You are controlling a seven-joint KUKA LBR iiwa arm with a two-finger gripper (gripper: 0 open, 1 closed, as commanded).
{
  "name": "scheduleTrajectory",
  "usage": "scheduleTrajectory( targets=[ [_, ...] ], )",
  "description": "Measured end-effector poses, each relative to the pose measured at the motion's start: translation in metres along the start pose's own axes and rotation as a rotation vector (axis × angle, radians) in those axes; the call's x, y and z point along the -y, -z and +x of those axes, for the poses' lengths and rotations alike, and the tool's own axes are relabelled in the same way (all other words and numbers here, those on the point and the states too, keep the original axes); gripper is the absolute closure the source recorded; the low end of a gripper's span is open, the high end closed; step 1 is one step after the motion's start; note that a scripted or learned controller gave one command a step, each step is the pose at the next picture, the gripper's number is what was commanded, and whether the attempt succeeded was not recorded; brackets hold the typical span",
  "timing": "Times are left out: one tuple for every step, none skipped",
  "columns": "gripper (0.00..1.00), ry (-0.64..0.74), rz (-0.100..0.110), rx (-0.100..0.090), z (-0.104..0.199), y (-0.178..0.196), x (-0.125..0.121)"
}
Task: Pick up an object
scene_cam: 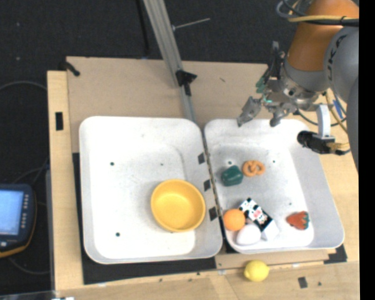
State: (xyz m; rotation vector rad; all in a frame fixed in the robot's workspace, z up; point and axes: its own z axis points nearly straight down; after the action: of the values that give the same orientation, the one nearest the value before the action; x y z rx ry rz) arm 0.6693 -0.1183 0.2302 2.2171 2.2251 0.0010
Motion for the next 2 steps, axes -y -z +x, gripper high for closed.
scheduleTrajectory(
  targets=[
    [0.0,0.0,0.0,0.001,0.0,0.0,0.0],
    [0.0,-0.004,0.003,0.004,-0.005,-0.043,0.005]
  ],
)
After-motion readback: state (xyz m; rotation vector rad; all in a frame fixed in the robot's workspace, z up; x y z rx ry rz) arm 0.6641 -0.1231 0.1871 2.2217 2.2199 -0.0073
